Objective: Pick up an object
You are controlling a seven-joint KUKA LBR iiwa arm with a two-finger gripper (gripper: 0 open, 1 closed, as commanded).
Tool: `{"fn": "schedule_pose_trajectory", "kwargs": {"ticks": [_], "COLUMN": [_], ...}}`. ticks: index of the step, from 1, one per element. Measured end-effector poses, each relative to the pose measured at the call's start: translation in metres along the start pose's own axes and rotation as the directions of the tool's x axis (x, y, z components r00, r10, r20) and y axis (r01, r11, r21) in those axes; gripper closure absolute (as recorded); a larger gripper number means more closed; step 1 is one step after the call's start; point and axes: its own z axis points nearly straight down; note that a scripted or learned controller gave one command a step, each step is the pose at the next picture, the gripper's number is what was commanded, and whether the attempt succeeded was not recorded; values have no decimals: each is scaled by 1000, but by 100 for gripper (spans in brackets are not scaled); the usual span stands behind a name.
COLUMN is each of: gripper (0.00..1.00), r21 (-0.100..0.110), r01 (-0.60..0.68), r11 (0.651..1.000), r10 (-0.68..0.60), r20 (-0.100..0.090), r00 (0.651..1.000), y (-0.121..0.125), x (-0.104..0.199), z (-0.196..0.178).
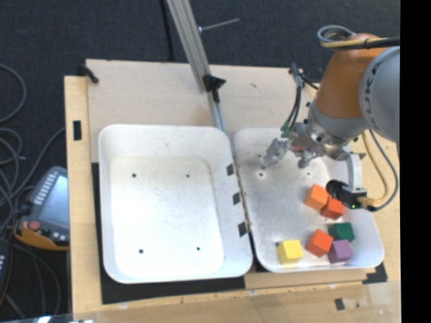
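Note:
My gripper hangs over the upper part of the right bin, fingers spread open with nothing between them. Several small blocks lie in that bin's lower right. Two orange blocks touch each other just below and right of the gripper. Further down sit a green block, another orange block, a purple block and a yellow block near the front rim.
The left bin lies beside the right one. A slanted metal rail rises from behind the bins. Cables loop from the wrist on the right. A teach pendant rests off the bench at left.

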Motion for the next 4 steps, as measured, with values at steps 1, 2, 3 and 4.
{"fn": "schedule_pose_trajectory", "kwargs": {"ticks": [1,2,3,4], "gripper": [0,0,0,100], "r21": [-5,-4,-3,-6], "r01": [-2,6,1,-5], "r11": [1000,1000,1000,1000], "r10": [2,-6,-1,5], "r20": [5,2,3,3], "r00": [1000,1000,1000,1000], "y": [-5,-23,-63,-61], "x": [-66,-92,-79,-80], "z": [-62,87,112,100]}}
